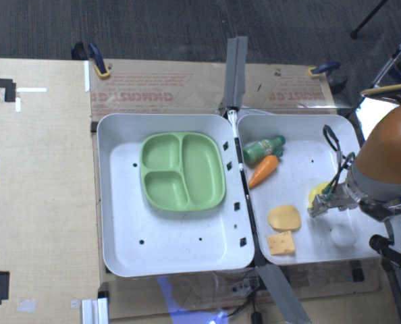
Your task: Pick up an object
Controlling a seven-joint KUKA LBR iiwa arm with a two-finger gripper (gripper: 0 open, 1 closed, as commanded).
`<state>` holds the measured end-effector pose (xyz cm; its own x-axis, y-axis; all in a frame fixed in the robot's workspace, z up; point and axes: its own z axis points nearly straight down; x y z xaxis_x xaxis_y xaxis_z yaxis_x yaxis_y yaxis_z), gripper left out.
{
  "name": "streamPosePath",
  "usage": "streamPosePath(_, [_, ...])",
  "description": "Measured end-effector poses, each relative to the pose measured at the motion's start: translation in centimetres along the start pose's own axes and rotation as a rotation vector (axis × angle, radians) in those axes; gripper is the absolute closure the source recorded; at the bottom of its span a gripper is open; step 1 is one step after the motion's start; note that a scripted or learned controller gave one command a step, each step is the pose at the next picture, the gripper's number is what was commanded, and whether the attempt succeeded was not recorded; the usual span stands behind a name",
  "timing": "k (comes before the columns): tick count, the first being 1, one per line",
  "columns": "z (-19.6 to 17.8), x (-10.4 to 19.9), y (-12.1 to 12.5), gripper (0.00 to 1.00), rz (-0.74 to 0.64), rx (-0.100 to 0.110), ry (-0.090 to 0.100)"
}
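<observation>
1. Dark carpet fills the top of the frame, and below it a pale wooden worktop [38, 201] carries two shallow white bins side by side.
2. At the centre of the frame, the left bin [119, 248] holds a green divided plate [183, 172] with three compartments, lying flat in the bin's upper half.
3. On the right side of the frame, the right bin [302, 130] holds several small things.
4. A green bottle-shaped item [261, 148] lies near the right bin's upper left corner, just beside the wall shared with the left bin.
5. An orange carrot [263, 171] lies at a slant just below the green item, touching or nearly touching it.
6. A round yellow-orange piece [284, 217] rests lower in the bin, with a square cracker-like piece [281, 244] just below it.
7. A yellow object [317, 194] sits to the right of the round piece, partly hidden by the gripper.
8. Reaching in from the right edge of the frame, the arm's orange band [389, 147] shows above the grey wrist.
9. The gripper [322, 206] hangs low over the right bin, right at the yellow object's lower edge.
10. Whether the fingers are spread or closed cannot be told from this view, nor whether they touch the yellow object.
11. Blue clamps [96, 58] grip the cardboard sheet [160, 90] behind the bins.
</observation>
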<state>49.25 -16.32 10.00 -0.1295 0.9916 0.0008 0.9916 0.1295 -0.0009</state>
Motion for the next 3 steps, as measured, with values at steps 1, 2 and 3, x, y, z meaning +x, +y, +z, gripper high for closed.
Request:
streamPosePath(1, [0.9, 3.9, 10.3, 1.0, 0.08, 0.001, -0.001])
streamPosePath(2, [0.8, 0.1, 5.9, 1.0, -0.038, 0.0, -0.001])
streamPosePath(3, [-9.2, 11.2, 17.0, 1.0, 0.002, -0.001, -0.003])
